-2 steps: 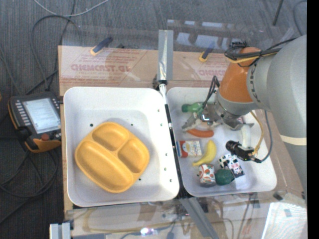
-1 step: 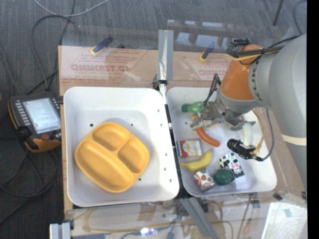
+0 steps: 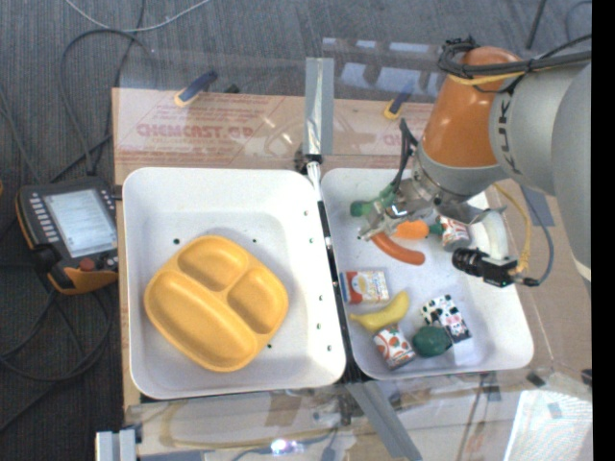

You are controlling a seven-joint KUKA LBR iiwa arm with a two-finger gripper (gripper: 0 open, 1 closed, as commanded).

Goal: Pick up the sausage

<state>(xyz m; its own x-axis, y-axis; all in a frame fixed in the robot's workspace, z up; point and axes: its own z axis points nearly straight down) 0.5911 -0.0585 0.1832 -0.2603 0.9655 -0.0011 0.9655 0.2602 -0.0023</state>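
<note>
A yellow plastic divided tray [image 3: 217, 302] lies in the left white bin [image 3: 144, 195], while the red-orange toy sausage [image 3: 398, 249] lies in the right white bin [image 3: 514, 339] (behind a yellow toy banana [image 3: 379, 312]).

The grey arm [image 3: 553, 75] reaches in from the right and bends down toward the bench, its bulky upper link filling the top right corner. Just above the wrist sits the orange band [image 3: 466, 104], rounded and tilted so that the wrist points down and to the left. Below it the wrist narrows into a dark mount, and the gripper [image 3: 377, 221] hangs at the end, slanting toward the lower left. Its fingers [image 3: 370, 227] look thin and pale, held low and a little apart from each other. A black cable loops over the top of the orange part, and a small black unit [image 3: 485, 264] juts out beside the wrist.
</note>
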